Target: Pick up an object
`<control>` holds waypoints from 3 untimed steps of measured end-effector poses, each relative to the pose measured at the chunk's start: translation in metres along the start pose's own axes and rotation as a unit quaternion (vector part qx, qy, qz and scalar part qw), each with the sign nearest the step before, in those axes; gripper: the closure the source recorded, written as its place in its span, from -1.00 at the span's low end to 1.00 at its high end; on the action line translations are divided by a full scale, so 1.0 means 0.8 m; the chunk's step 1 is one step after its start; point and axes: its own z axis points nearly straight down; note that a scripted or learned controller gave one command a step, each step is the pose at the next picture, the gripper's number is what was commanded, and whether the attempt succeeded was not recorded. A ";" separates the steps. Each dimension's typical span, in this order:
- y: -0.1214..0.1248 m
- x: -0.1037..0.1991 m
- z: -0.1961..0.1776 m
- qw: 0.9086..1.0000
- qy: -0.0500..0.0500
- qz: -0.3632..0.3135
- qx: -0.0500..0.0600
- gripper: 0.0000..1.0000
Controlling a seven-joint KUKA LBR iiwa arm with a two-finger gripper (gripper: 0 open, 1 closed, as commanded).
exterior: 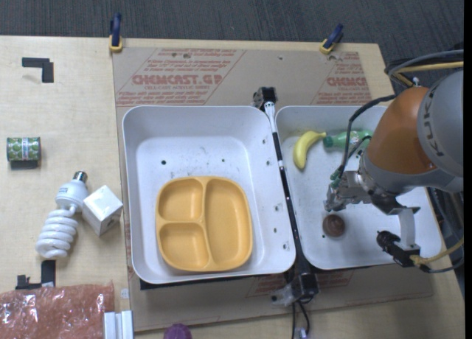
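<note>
In the right white bin [310, 253], the gripper [336, 203] hangs just above a small round brown object [334, 225] near the front edge; whether its fingers are spread, I cannot tell. A yellow banana [305, 147] lies near the back edge.

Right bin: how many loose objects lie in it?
3. A banana at the far left, a green object right beside it, partly behind the arm, and a small brown round object near the gripper. The arm may hide more.
</note>
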 end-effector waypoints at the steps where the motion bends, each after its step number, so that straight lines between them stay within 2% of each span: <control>1: 0.120 -0.070 0.012 1.000 0.000 -0.004 0.000 1.00; 2: 0.120 -0.070 0.012 1.000 0.000 -0.004 0.001 -1.00; 3: 0.051 -0.013 0.012 1.000 0.000 -0.002 0.001 -1.00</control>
